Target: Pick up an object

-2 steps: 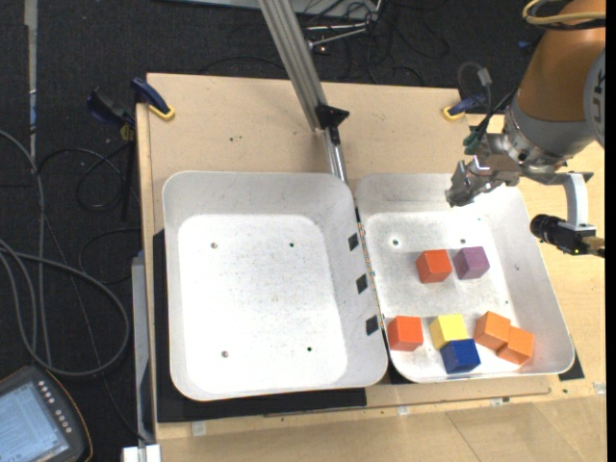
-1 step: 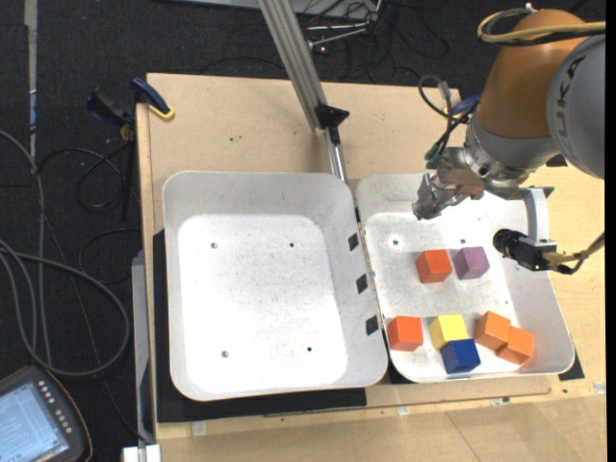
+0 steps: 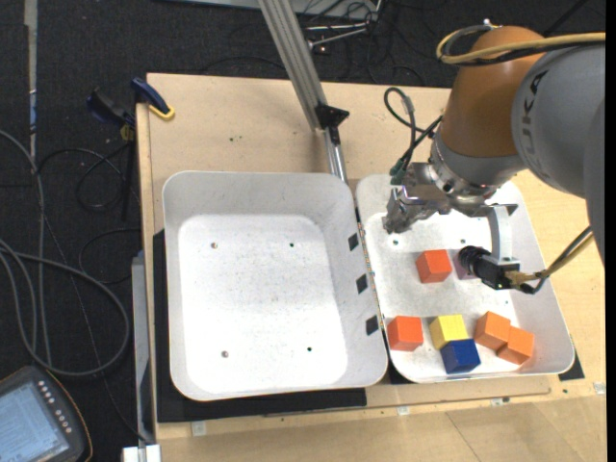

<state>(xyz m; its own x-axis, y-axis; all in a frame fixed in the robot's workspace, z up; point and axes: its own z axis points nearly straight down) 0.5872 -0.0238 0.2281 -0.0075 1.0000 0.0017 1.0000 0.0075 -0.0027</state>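
My gripper (image 3: 397, 221) hangs over the far left part of the right bin (image 3: 549, 316), near the wall it shares with the left bin. An orange block (image 3: 433, 265) lies a little to the gripper's right and nearer the front, apart from it. Along the front of the same bin sit another orange block (image 3: 405, 332), a yellow block (image 3: 448, 329), a blue block (image 3: 461, 355) touching the yellow one, and two orange blocks (image 3: 493, 328) (image 3: 518, 345) side by side. I see nothing in the gripper.
The left bin (image 3: 183, 258) is a wide white tray to the gripper's left. A slanted metal pole (image 3: 298, 65) comes down to the bench behind the bins. Blue clamps (image 3: 144, 92) sit at the bench's far left corner.
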